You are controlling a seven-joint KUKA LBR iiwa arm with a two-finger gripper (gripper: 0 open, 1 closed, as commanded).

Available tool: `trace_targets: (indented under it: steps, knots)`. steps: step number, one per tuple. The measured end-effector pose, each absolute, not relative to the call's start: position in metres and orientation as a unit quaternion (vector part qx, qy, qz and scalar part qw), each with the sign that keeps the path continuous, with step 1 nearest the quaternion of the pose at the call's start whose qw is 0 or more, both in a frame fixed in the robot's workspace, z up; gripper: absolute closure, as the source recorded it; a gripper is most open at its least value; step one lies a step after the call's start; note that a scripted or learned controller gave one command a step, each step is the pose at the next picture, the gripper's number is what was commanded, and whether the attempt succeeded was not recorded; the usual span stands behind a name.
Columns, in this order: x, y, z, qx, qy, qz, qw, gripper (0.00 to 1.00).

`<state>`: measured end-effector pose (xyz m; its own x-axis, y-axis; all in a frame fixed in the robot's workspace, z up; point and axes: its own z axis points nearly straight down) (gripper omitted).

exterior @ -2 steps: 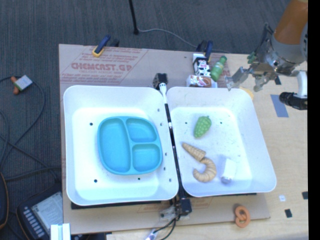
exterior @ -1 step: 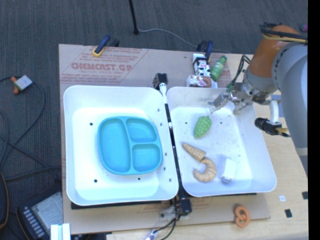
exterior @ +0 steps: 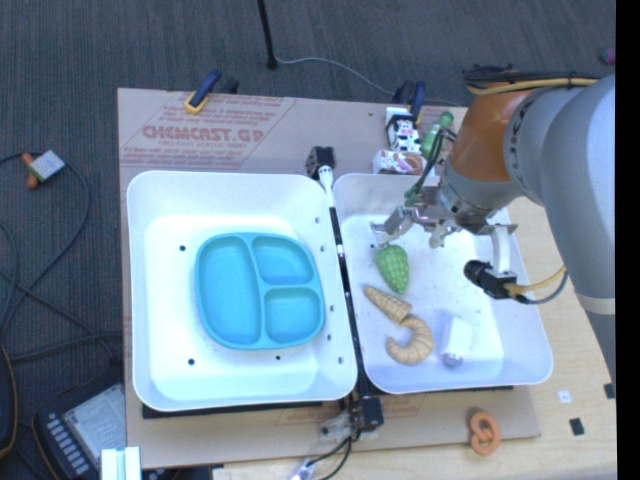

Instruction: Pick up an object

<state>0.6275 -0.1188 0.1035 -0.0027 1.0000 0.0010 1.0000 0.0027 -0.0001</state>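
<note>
The right bin [exterior: 520, 353] holds a green ridged toy [exterior: 394, 266], a tan cone-shaped piece [exterior: 387, 303], a croissant-like piece [exterior: 412, 343] and a small white block [exterior: 458, 336]. My gripper [exterior: 413, 230] hangs over the back of this bin, just behind and above the green toy. It is open: its fingers [exterior: 389, 229] stand spread with nothing between them. A blue divided plate [exterior: 262, 290] lies in the left bin [exterior: 150, 208].
The grey arm with its orange band [exterior: 485, 138] covers the right bin's back right corner. A black cable connector [exterior: 487, 277] hangs by the wrist. Small printed boxes [exterior: 402, 148] stand behind the bins. An orange ring-shaped piece [exterior: 484, 431] lies on the bench in front.
</note>
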Motion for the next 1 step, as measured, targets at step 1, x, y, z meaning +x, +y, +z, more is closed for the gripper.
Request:
trace_targets:
  steps: [1]
  knots:
    - [0.5652, -0.1184, 0.0884, -0.707, -0.707, -0.0024, -0.004, 0.0]
